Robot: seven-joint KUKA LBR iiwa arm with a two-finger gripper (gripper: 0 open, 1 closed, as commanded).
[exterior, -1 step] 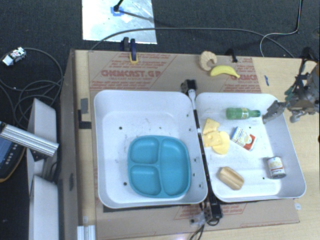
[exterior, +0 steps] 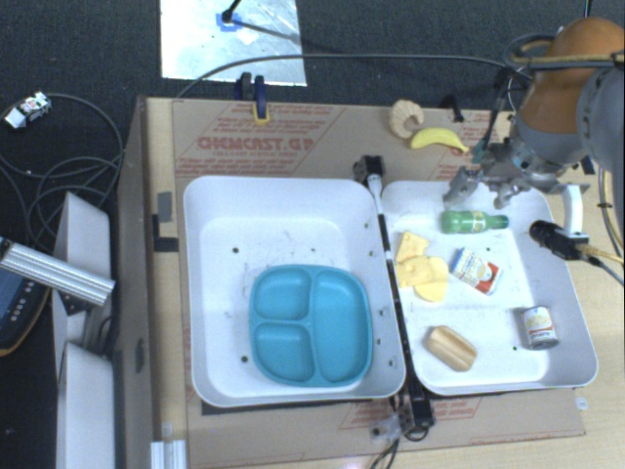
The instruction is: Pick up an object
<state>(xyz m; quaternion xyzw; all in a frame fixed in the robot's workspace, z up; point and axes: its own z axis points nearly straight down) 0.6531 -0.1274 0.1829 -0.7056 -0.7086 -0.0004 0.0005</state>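
Observation:
My gripper (exterior: 480, 192) hangs open over the far part of the right bin (exterior: 562, 291), with nothing between its two fingers. Just below it a green bottle (exterior: 473, 222) lies on its side. Further forward in the same bin lie yellow cheese-like pieces (exterior: 419, 267), a small red and white carton (exterior: 476, 270), a tin can (exterior: 537, 326) and a tan bread roll (exterior: 450, 347). The left bin (exterior: 220, 223) holds a blue divided plate (exterior: 312, 322).
A banana (exterior: 437, 140) and a pale ring-shaped object (exterior: 406, 117) lie on the cardboard behind the right bin. A black part (exterior: 553, 237) reaches over that bin's right side. A blue and yellow clamp (exterior: 256, 94) sits at the board's far edge.

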